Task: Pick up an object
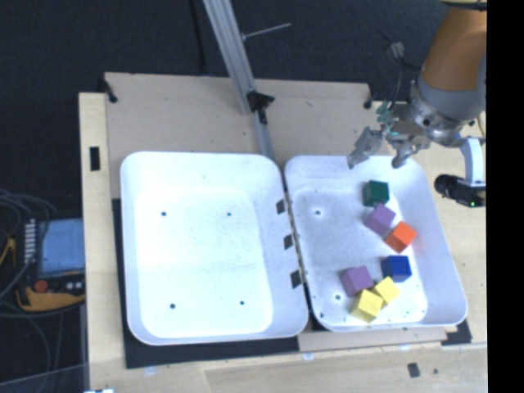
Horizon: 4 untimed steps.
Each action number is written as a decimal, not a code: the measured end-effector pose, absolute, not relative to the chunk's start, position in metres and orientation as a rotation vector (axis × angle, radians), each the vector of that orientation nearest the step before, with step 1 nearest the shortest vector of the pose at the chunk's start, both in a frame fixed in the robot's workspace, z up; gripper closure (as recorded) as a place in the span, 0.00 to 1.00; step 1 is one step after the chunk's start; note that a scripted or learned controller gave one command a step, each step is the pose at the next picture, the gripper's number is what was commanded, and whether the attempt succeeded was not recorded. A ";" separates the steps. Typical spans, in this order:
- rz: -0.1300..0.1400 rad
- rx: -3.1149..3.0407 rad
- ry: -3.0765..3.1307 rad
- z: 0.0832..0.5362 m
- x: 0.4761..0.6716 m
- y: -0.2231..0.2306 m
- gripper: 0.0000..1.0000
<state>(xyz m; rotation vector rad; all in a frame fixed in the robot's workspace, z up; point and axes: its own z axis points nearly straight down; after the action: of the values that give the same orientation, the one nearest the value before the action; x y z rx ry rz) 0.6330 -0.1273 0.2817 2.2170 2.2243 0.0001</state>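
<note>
Small dark green cube [376,192] sits near the right-hand white bin's [327,244] far edge, above a purple cube [381,219]. The gripper [379,151] hovers just beyond it, fingers spread, holding nothing.

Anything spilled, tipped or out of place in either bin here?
Nothing stands out. All the blocks sit inside the right bin: green block, orange block, blue block and the others. The gripper, fingers apart, hangs over that bin's far edge.
</note>
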 end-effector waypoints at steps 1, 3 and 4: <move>0.000 2.217 2.224 0.282 0.633 -0.127 0.00; -0.004 2.216 2.229 0.193 0.640 -0.119 0.00; -0.006 2.223 2.222 0.143 0.636 -0.129 0.00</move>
<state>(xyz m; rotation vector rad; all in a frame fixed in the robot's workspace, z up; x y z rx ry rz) 0.6359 -0.1290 0.1430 2.2228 2.2225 -0.0057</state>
